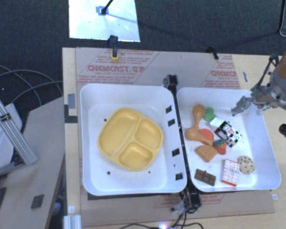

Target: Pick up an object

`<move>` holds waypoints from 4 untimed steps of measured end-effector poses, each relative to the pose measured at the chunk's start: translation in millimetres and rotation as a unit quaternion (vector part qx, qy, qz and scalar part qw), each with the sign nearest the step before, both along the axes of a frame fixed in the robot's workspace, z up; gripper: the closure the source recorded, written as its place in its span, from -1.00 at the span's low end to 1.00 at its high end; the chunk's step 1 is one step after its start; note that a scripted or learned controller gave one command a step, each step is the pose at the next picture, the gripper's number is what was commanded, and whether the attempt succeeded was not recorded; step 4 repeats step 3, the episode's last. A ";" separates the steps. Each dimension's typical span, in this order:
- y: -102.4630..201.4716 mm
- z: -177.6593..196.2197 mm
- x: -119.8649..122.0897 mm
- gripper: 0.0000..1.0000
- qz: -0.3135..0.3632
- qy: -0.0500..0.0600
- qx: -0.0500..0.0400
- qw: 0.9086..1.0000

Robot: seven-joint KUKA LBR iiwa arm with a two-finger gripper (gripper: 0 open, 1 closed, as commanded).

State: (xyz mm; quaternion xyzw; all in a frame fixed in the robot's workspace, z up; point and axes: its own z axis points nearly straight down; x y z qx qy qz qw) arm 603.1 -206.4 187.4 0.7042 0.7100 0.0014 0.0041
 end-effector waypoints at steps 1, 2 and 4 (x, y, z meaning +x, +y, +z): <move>51.0 161.7 70.7 -1.00 0.002 -0.009 0.000 1.000; 99.8 299.4 18.8 -1.00 0.001 -0.006 0.002 1.000; 114.2 352.0 -30.0 -1.00 0.000 -0.001 0.002 1.000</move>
